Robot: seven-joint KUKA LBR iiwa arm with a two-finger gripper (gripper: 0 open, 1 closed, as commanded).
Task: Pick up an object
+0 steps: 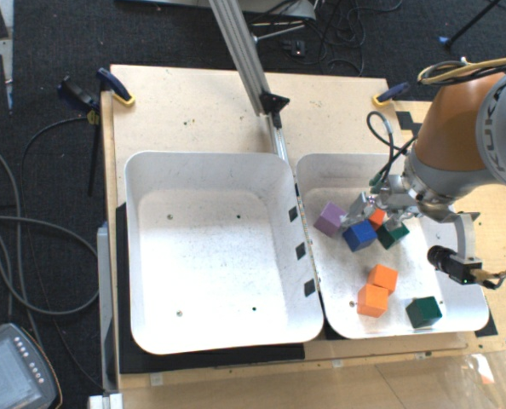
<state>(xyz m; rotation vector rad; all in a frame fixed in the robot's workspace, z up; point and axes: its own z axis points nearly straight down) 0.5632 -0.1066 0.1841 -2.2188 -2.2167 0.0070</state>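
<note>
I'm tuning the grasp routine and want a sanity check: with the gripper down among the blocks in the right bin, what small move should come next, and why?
Probably a short lift to check the grasp. The gripper sits low over a tight cluster: blue block, purple block, a dark green block. Whether anything is held cannot be seen.

A robotics lab is showing itself here: behind the gripper a plywood bench is sitting clamped on dark carpet, with loose cables trailing far off and a teach pendant lying beyond them.
</note>
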